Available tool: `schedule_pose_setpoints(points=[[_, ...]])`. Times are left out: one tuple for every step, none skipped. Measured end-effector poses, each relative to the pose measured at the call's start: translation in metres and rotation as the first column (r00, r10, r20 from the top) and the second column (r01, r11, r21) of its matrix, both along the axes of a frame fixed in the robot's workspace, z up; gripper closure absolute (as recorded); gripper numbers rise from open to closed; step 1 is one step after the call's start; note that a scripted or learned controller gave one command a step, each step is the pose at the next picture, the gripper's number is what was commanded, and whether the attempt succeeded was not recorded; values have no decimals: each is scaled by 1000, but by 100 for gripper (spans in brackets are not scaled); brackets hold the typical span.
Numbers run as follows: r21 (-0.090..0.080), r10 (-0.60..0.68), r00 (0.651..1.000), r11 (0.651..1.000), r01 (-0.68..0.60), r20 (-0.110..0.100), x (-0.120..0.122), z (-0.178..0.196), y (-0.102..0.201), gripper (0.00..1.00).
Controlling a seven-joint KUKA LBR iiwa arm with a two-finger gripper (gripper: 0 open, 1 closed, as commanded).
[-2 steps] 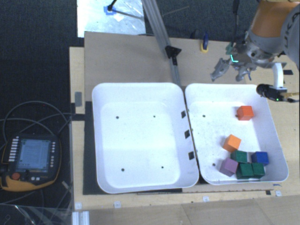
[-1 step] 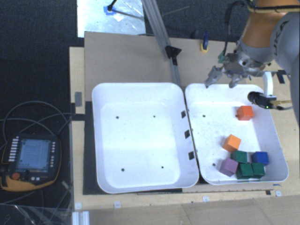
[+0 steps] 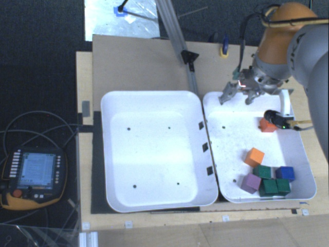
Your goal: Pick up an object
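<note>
Camera view: two white bins, left bin (image 3: 154, 148) bare, right bin (image 3: 226, 133) holds all objects. Gripper (image 3: 237, 95) hovers over right bin's far edge, fingers spread, pinching nothing, so pick not yet done. Count: two green blocks (image 3: 268, 181), one each orange cube (image 3: 254, 157), blue cube (image 3: 285, 173), purple cube (image 3: 251, 182), red-orange piece (image 3: 266, 125)

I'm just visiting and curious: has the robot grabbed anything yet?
Not yet. Its gripper hangs open over the far end of the right bin with nothing between its fingers. The blocks, like the orange cube, lie near the front. Reaching down and grasping remain.
</note>
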State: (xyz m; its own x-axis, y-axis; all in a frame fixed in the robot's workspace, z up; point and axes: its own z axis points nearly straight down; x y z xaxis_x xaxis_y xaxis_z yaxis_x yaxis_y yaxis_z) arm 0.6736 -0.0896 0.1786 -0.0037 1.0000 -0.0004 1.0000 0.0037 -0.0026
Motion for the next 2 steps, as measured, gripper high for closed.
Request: schedule_pose_setpoints(points=[[1,1,1000,1000,-1,-2,-3,-58,8,0],[1,2,1000,1000,-2,6,-1,-43,8,100]])
